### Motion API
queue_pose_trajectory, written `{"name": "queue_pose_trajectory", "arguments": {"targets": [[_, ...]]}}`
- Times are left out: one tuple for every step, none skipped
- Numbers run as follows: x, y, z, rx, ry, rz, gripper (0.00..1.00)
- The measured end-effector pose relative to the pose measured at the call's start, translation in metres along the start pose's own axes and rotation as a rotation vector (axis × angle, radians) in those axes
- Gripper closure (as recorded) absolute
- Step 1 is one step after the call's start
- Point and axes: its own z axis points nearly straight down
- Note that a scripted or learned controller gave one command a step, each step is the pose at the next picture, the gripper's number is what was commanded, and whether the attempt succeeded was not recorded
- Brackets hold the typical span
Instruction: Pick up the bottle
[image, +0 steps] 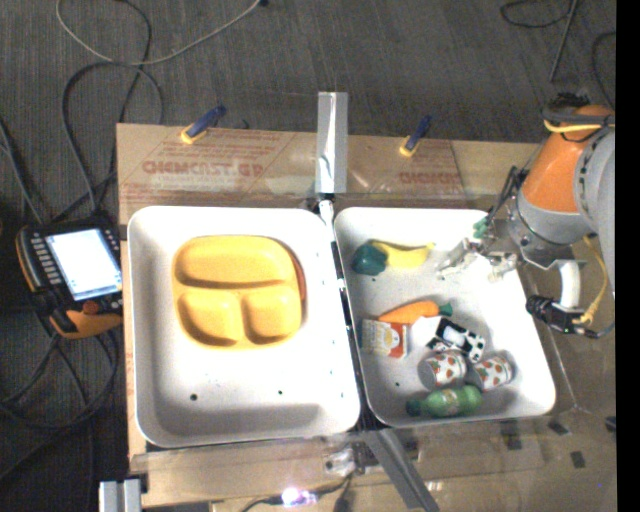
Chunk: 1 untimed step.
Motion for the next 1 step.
{"name": "queue_pose_trajectory", "arguments": {"targets": [[0.1106,-0.0052,0.0318,-0.004,-0.002,0.305,0.0]]}}
